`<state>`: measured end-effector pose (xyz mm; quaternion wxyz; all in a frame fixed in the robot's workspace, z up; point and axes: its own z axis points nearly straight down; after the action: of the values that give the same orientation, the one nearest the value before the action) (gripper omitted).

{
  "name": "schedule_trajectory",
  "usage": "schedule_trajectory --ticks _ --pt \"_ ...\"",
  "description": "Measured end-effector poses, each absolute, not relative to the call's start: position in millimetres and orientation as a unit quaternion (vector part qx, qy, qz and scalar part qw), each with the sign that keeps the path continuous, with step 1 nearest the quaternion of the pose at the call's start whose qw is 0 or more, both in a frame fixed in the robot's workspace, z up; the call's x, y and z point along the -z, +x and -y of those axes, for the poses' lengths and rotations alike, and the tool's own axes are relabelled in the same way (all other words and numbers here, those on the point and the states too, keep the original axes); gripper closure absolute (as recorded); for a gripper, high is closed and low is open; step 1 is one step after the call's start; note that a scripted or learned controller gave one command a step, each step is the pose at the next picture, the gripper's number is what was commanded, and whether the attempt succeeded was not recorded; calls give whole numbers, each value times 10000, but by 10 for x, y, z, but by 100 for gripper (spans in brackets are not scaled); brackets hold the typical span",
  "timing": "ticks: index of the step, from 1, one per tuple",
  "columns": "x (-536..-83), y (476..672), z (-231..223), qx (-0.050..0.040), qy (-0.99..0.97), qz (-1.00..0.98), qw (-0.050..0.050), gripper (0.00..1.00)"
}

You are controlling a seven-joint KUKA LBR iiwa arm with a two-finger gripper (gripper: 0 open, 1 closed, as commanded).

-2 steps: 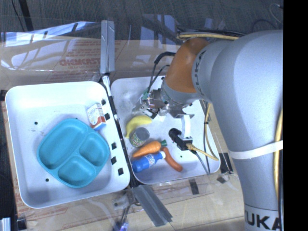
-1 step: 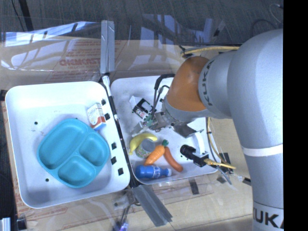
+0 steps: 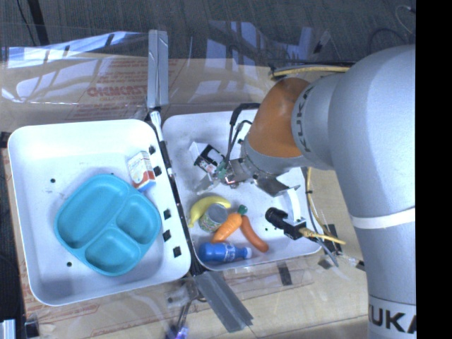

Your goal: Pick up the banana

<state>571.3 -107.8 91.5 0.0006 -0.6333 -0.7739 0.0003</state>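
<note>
The curved yellow banana [image 3: 209, 205] lies in the right white bin [image 3: 185, 129], half under a small can [image 3: 211, 219], probably light, soft, best pinched mid-curve; the hand's [image 3: 212, 169] spread I cannot tell.

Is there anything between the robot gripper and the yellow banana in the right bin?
No. In the camera view, only bare white bin floor separates the gripper from the yellow banana.

Dark carpeted floor [image 3: 212, 6] beyond a pale wooden bench [image 3: 85, 83].
</note>
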Motion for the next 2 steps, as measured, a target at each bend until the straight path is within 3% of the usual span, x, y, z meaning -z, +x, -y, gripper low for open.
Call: schedule_trajectory --ticks 1,2 --pt "-915 5713 1081 -3 -6335 7737 4 0" --pt "-905 5134 984 -6 -6057 7957 21 0"
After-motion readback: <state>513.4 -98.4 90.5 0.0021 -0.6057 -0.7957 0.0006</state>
